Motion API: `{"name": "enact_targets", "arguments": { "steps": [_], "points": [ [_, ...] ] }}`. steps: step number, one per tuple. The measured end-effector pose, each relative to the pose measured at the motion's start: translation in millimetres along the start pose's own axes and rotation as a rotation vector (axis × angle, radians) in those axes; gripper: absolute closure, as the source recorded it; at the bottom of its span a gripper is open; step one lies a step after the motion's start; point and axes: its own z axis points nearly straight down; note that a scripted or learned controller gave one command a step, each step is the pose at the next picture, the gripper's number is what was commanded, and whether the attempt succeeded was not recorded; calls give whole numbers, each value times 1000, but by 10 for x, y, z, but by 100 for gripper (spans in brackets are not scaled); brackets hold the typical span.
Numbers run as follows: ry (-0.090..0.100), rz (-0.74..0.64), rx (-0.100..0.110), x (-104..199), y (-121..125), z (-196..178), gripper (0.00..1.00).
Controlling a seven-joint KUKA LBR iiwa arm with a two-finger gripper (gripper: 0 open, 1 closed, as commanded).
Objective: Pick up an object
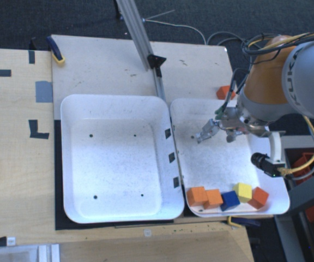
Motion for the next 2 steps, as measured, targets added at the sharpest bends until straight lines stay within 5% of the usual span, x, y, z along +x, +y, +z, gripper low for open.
{"name": "enact_targets", "arguments": {
  "steps": [2],
  "points": [
    [-2,4,4,-1089,-234,740,0]
  ]
}}
